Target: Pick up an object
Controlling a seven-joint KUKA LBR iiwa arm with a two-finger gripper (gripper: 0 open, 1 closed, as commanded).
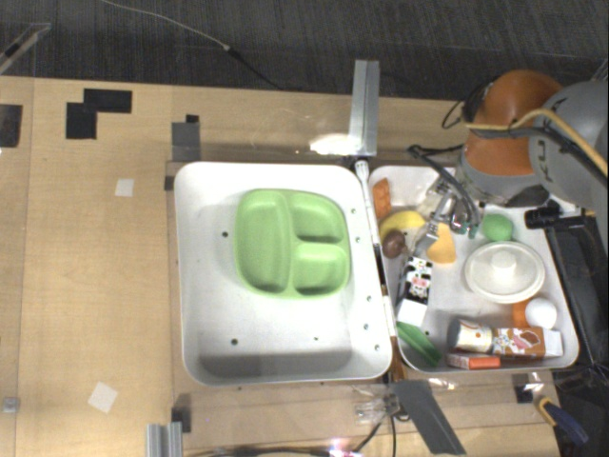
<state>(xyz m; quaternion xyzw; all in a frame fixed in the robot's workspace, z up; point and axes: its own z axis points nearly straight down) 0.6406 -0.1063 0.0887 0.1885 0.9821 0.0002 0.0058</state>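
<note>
My gripper (pixel 443 221) hangs low over the upper left part of the right bin (pixel 561 350), below the orange wrist band (pixel 504 112). It stands open, with nothing seen between its fingers. Just to its left lies a yellow lemon (pixel 400 224). A yellow-orange cone-shaped piece (pixel 442 248) sits directly under its lower tip. A small green ball (pixel 496 227) rests to the gripper's right, and a white round lidded bowl (pixel 502 268) lies below that. The arm's body hides the bin's top right corner.
The right bin also holds an orange piece (pixel 381 196), a brown piece (pixel 392 246), a cow-print carton (pixel 417 282), a green item (pixel 416 343), a white egg (pixel 540 312) and a printed box (pixel 493 337). In the left bin (pixel 205 350) lies a green divided plate (pixel 290 241).
</note>
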